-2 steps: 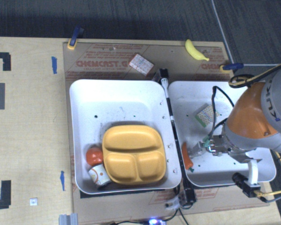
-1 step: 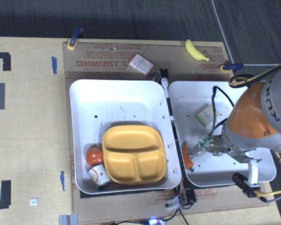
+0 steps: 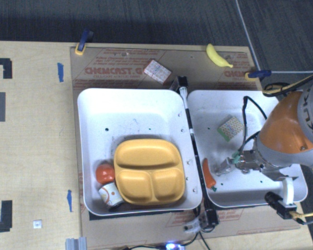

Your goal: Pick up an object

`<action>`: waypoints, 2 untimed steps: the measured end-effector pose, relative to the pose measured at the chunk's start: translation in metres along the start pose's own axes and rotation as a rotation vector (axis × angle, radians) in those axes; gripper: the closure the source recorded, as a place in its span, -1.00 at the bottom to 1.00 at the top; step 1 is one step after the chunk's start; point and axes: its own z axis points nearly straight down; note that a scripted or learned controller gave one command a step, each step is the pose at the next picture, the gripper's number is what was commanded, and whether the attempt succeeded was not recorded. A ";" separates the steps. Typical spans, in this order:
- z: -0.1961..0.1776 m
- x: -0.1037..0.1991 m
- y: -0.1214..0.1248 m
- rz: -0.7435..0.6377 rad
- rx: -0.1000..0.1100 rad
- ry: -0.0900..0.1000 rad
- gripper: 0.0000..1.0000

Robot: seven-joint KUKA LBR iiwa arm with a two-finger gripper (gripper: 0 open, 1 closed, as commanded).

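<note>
The table (image 3: 26, 155) carries two white bins side by side on a brown cardboard sheet (image 3: 120, 69). The left bin (image 3: 94, 113) holds a yellow divided tray (image 3: 148, 171) toward its 6 o'clock side; touching the tray's 9 o'clock edge are an orange ball (image 3: 105, 173) and, just below it, a small white and orange can (image 3: 109, 194) lying tilted. The right bin (image 3: 208, 108) holds a small green and tan square block (image 3: 230, 127) near its centre and an orange carrot-shaped piece (image 3: 208, 174) against its 9 o'clock wall. The arm (image 3: 289, 132) enters from 3 o'clock, and the gripper (image 3: 225, 166) sits low in the right bin, between the block and the carrot-shaped piece, apart from both. Whether the fingers are open or closed cannot be told; nothing is seen between them. On the cardboard at 12 o'clock lie a yellow banana (image 3: 218, 56) and a patterned square pad (image 3: 157, 71).
</note>
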 end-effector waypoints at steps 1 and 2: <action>0.000 0.016 0.000 -0.001 0.000 0.000 -1.00; 0.000 0.016 0.000 0.001 0.000 -0.001 -1.00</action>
